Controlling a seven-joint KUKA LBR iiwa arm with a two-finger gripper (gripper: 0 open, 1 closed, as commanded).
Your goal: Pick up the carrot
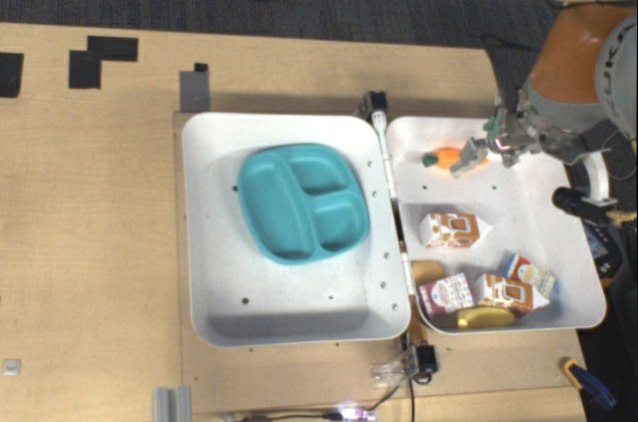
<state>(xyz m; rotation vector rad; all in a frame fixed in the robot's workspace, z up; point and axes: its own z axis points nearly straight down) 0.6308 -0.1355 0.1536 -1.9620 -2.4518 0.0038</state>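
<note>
Gripper (pixel 471 157) down at carrot (pixel 446 157), near right bin (pixel 578 240) top edge; touching it. Jaw state: couldn't tell.

Two white bins (pixel 214 240); one teal plate (pixel 301 202); one carrot (pixel 446 157); three cartons (pixel 454 229); one banana (pixel 485 317).

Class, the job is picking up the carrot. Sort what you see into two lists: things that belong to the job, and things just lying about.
Belongs to the job:
carrot, in the right bin
gripper, right beside the carrot

Just lying about:
teal plate in the left bin
three small cartons
banana
</note>
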